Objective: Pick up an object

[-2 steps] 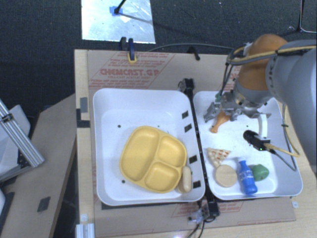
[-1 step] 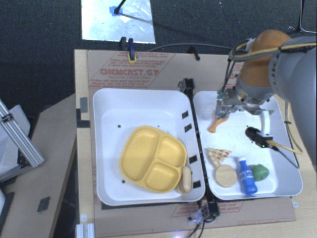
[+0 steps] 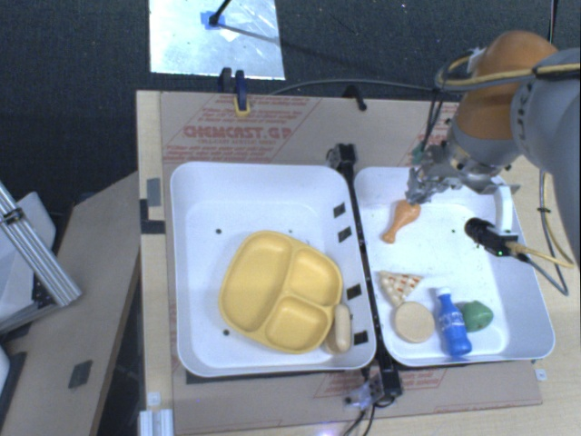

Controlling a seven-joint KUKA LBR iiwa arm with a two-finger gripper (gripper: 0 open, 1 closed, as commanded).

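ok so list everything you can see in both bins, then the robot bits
shallow white plastic bins: two, white, side by side on the bench
yellow divided plastic tray: one, yellow, left bin
small beige bread roll: one, beige, left bin, by the tray's right corner
orange toy drumstick: one, orange, right bin, upper part
toy pizza slice: one, tan, right bin
round tan disc: one, tan, right bin, front
blue bottle: one, blue, right bin, front
green lump: one, green, beside the bottle
gripper: one, grey, above the drumstick's top end
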